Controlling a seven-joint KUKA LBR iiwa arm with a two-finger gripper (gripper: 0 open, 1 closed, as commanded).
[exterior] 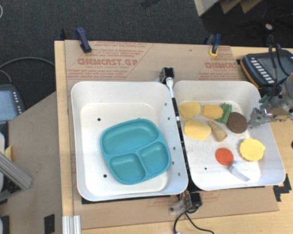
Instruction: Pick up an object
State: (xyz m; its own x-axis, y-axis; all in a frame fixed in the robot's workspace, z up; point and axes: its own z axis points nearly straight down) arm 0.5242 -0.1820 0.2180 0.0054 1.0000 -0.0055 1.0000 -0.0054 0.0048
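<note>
Hand (258,116) sitting at the right rim of the right bin (278,172), fingers too small and blurred to tell whether spread or closed, nothing visibly between them. Brown round object (237,122) lying just left of the hand, nearest to it. Yellow pieces (197,129) sitting farther left, a yellow ruffled disc (252,149) and a red-orange round piece (224,155) lying below the hand, all in the right bin. Teal divided tray (135,150) resting in the left bin (83,130), well apart from the hand.
</note>
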